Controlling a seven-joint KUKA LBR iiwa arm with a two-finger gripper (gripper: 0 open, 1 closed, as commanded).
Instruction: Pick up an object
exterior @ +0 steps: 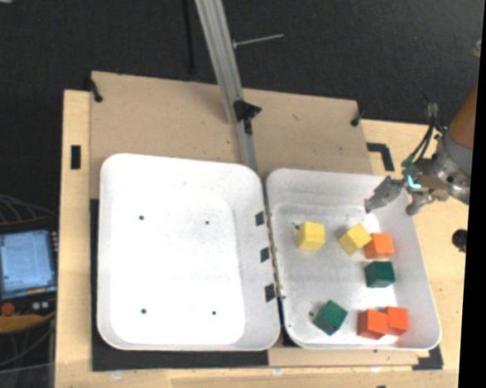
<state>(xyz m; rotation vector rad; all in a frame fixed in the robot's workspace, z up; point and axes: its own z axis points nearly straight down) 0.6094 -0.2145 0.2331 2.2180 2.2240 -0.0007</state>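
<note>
The right bin (309, 195) holds several small blocks. Two yellow blocks (311, 235) (355, 238) lie near its middle. An orange block (380, 246) touches the right yellow one, with a dark green block (379, 274) just below it. Another green block (330, 317) sits near the front, and two orange blocks (374, 323) (397, 318) lie together at the front right. My gripper (399, 197) hangs over the bin's far right corner, open, its two fingers spread apart with nothing between them. It is above and to the right of the blocks.
The left bin (177, 251) lies beside the right one, with small clips along the shared edge. A slanted metal pole (223, 59) rises behind the bins. A pendant with a lit screen (18, 264) sits off the bench at left.
</note>
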